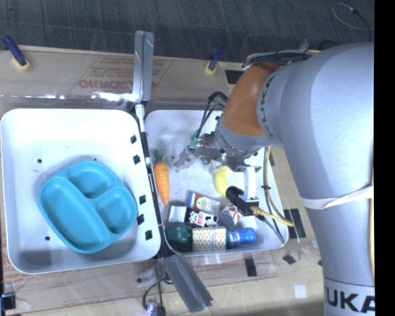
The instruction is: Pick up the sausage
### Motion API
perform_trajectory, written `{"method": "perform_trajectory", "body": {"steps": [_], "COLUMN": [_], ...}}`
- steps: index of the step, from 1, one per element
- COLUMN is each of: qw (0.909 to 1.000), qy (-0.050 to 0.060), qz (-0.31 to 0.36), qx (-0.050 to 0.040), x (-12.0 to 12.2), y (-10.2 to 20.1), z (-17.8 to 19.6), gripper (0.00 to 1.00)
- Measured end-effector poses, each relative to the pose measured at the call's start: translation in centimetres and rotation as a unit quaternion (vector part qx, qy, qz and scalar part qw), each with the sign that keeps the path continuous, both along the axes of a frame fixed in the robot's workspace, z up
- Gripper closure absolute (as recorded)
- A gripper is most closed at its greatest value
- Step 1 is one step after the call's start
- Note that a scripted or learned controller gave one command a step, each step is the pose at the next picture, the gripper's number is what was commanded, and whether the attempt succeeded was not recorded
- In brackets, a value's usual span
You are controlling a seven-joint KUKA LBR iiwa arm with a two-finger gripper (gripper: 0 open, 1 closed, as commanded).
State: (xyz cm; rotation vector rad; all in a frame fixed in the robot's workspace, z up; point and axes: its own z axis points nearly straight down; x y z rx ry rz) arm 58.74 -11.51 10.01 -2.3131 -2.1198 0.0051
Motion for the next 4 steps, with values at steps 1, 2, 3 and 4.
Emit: {"method": "perform_trajectory", "body": {"steps": [1,2,3,4], "qw": [0.9996,0.9943,0.9943,0.9642], "qy": [-0.002,-0.002,-0.002,-0.002], "qz": [0.029,-0.107,-0.107,-0.265], "qx": [-0.0001,-0.0006,-0.0004,-0.0006], "x": [6.9,6.9,6.9,6.9], "y": [1.0,2.3,2.3,2.3], "z": [-0.8,-0.8,-0.8,-0.8], "gripper": [0.00,0.00,0.00,0.00]}}
